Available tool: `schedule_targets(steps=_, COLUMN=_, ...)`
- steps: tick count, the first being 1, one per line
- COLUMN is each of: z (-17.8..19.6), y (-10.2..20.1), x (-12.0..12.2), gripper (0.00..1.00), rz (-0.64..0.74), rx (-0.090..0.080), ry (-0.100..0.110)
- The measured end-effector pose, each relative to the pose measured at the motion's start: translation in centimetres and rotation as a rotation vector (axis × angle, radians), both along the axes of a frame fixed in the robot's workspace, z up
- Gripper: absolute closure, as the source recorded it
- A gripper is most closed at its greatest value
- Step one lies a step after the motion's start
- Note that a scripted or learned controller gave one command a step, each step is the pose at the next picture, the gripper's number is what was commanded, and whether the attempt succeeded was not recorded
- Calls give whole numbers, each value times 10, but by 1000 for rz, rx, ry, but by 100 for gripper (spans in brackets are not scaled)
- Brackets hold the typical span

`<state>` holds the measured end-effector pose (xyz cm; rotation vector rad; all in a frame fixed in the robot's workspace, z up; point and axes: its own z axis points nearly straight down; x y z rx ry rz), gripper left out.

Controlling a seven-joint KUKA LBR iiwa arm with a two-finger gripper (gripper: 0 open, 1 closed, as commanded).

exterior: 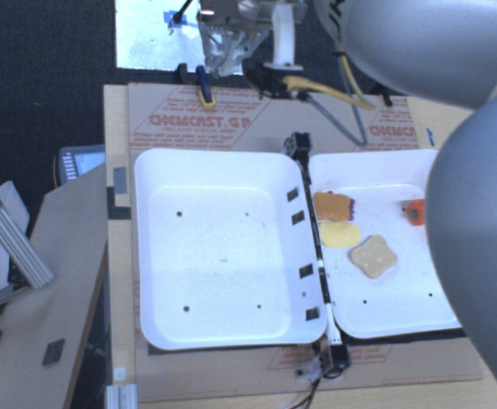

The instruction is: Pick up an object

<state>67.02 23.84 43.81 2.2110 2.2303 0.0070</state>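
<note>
The right bin (401, 301) holds several small items. An orange-brown piece with a purple edge (333, 206) lies near its left wall. Just below it is a flat yellow piece (340, 235), and a beige toast-like piece (373, 256) sits to the lower right of that. At the right, a small red-orange object (414, 212) is partly hidden by the grey arm. My gripper (222, 58) hangs high at the top of the view, over the back edge of the bench and far from all these items. Nothing shows in its grasp.
The left bin (222, 254) sits beside the right one, joined by a black clipped seam (312, 245). The arm's large grey body (478, 228) covers the right bin's right side. Cardboard (188, 122), a yellow cable (325, 90) and a clamp lie behind the bins.
</note>
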Motion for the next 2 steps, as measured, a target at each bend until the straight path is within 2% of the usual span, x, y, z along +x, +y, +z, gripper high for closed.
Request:
schedule_targets(steps=1, z=72, y=-3, x=-101, gripper=100, rz=1, rx=4, ry=-3)
schedule_targets(steps=2, z=66, y=-4, x=-97, gripper=0, rz=-4, rx=-1, ry=2)
